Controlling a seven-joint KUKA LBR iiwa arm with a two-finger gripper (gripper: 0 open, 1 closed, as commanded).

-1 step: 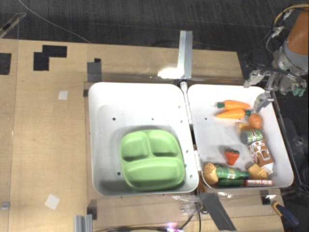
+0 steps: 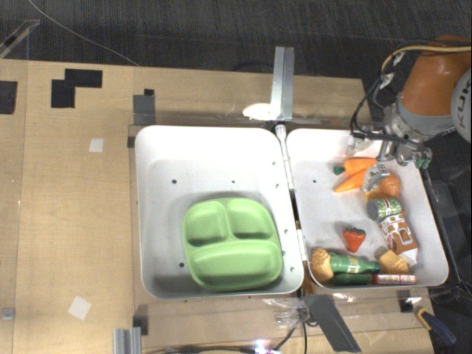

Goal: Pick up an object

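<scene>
1. The left bin (image 2: 158, 198) holds a green divided tray (image 2: 232, 243) toward its near edge; leave it.
2. In the right bin (image 2: 317, 198), two carrots (image 2: 355, 175) lie near the far right corner.
3. The gripper (image 2: 383, 169) hangs just beside them; I cannot tell its jaw state. Centre over one carrot before closing.

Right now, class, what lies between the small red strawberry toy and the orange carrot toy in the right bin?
In the camera view, bare white bin floor separates the strawberry and the carrot.
</scene>
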